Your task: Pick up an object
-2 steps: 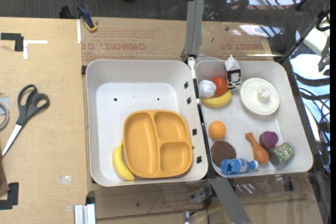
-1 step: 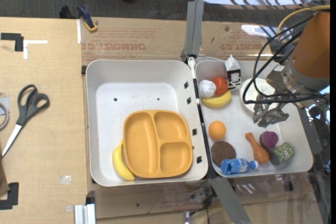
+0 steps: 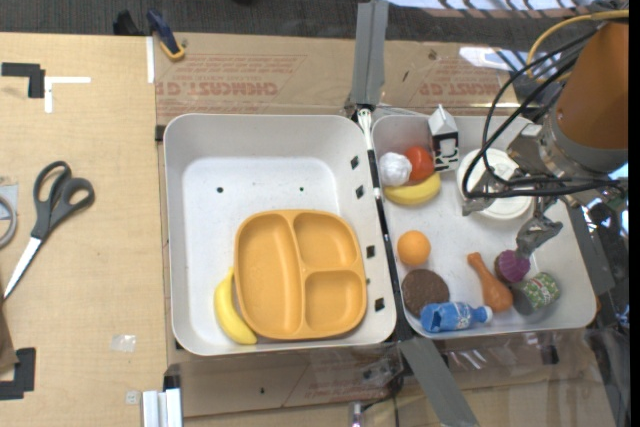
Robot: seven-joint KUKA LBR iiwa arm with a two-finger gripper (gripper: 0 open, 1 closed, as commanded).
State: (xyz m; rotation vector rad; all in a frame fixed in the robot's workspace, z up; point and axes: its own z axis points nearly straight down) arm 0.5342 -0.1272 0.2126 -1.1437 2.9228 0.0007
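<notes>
The right bin holds several small objects. A white ball and a red one sit above a small banana. An orange, a brown round piece and a blue bottle lie lower down. An orange drumstick-shaped toy, a purple piece and a green-and-pink ball lie at the lower right. My gripper hangs just above and right of the purple piece, with nothing visibly held.
The left bin holds a yellow divided plate with a banana tucked under its left edge. A white dish and a black-and-white carton sit at the right bin's far side. Scissors lie on the bench at left.
</notes>
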